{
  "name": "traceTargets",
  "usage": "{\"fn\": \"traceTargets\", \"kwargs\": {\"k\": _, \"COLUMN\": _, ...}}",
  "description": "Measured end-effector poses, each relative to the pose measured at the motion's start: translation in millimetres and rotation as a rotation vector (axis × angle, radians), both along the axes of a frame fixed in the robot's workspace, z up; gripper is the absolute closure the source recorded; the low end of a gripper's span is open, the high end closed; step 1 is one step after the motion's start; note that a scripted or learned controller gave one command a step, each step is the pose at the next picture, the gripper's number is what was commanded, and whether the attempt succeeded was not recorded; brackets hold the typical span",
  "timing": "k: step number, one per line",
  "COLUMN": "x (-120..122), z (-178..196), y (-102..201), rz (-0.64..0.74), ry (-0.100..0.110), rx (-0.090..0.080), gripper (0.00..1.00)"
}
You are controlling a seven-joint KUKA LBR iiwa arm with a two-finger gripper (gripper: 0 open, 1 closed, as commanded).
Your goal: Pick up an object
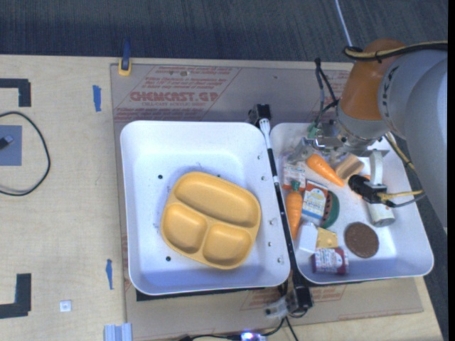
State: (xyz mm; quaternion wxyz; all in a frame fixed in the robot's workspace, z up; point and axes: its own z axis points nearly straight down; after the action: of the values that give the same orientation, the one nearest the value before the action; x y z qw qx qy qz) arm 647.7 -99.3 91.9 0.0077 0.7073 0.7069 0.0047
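The right bin [419, 251] holds a heap of small toy foods. An orange carrot [325, 169] lies near its far end, and a second carrot [293, 212] lies along the left wall. A small juice carton [313, 203], a yellow cheese wedge [326, 238], a brown round cookie [362, 239], a dark red can [328, 261] and a white bottle [376, 168] lie around them. My gripper [322, 142] hangs low over the far end of this bin, just above the first carrot. The wrist hides what is under it.
The left bin [142, 155] holds a yellow three-part tray [210, 219]. The grey arm with its orange band [366, 84] covers the right bin's far right corner. A black divider bar [274, 169] runs between the bins.
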Motion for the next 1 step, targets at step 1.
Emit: {"fn": "traceTargets", "kwargs": {"k": 1, "x": 1.3, "z": 11.0, "y": 1.9, "rz": 0.002, "ry": -0.004, "rx": 0.002, "gripper": 1.0}}
